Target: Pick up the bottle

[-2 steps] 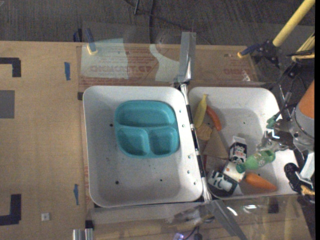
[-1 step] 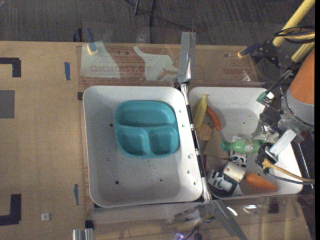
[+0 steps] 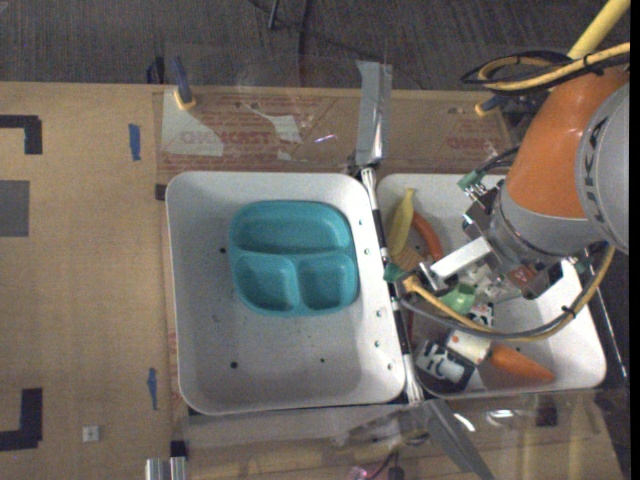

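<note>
Gripper (image 3: 478,290) low in right bin (image 3: 590,363), grip state unreadable; bottle (image 3: 447,358) near front-left corner, carrot (image 3: 520,365) beside.

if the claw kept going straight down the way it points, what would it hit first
Probably the small green item lying under the claw in the right bin, though depth is hard to judge from above.

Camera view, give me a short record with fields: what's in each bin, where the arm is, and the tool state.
left bin: teal divided tray, upright, near the middle
right bin: banana, carrot, small bottle lying by the near edge, other small items
arm: reaching in over the right bin
tool: low over the cluttered items; finger state cannot be told
bottle held: not visibly
</note>
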`<state>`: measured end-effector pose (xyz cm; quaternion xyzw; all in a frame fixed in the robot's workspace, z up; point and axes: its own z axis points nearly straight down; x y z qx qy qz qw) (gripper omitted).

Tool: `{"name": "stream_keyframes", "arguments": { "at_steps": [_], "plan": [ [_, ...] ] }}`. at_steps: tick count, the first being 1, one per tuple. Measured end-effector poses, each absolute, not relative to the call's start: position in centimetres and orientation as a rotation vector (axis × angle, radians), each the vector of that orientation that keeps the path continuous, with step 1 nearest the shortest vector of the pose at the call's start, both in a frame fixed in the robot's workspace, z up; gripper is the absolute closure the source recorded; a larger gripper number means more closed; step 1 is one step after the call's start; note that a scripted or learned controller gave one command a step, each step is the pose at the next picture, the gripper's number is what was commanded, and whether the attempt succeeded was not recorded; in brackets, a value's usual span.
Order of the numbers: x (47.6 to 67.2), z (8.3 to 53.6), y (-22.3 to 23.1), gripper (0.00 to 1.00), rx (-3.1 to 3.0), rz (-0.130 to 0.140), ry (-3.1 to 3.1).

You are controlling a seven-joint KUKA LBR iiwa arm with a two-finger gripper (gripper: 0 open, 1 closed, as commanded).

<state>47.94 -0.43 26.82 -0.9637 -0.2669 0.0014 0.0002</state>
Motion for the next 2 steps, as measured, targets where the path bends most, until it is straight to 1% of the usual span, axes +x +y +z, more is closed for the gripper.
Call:
{"name": "stream_keyframes", "arguments": {
  "at_steps": [1,2],
  "plan": [
    [47.9,28.2,1.8,1.0,-2.895,0.004,-1.221],
    [52.8,20.8,4.7,1.0,-2.936,0.009,-1.11]
  ]
}}
